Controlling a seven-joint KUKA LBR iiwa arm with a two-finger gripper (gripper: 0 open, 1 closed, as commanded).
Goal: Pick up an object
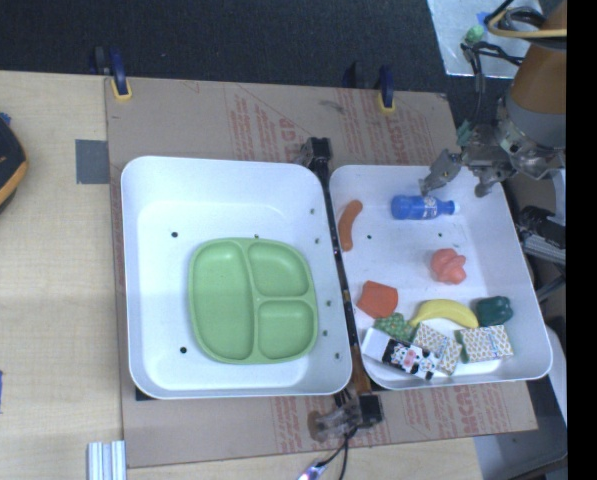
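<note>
Camera view looks down on the desk (58,298) with two white bins side by side. The left bin (158,193) carries a green divided plate (251,300). The right bin (498,233) holds the loose things: a blue bottle (421,208), an orange sausage-shaped toy (349,224), a pink lump (448,265), an orange-red block (377,299), a banana (445,313), a dark green piece (493,310), and a cluster of patterned boxes at the near edge, one in black-and-white cow print (405,356).

The end effector (468,170) hangs over the far right part of that bin, fingers spread, nothing between them. The nearest candidate is the blue bottle, lying just beside and slightly toward the camera and to the view's left of the fingertips. Its long axis runs roughly left to right across the view, with the pale cap end pointing right, toward the arm. I judge a grasp would want the fingers closing across that axis, so a short shift left and down is called for.

Faint reddish printing repeats on the cardboard (228,118) under the bins; it is too small to read. No labels on the toys are legible.
</note>
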